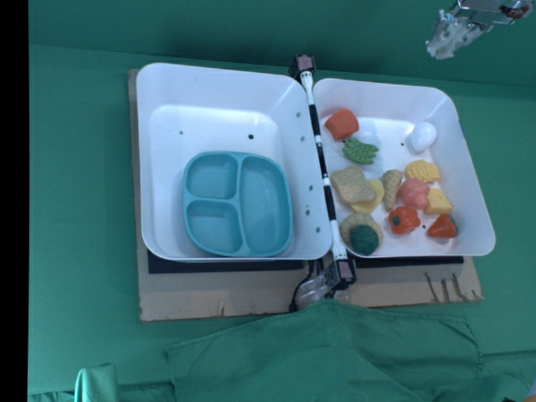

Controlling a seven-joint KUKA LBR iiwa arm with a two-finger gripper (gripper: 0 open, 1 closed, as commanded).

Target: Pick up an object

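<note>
While the claw (456,36) hangs above the right bin (469,224), grip state unclear, the egg (423,136) looks light, stiff, slippery; grip its middle.

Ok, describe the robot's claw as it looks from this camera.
The claw is a small, pale grey-white metallic assembly at the view's top right corner. Its upper body looks boxy, with silvery brackets and a few dark patches; a lighter, whitish part tapers downward from it. It is too small and blurred to make out cables or markings.
</note>
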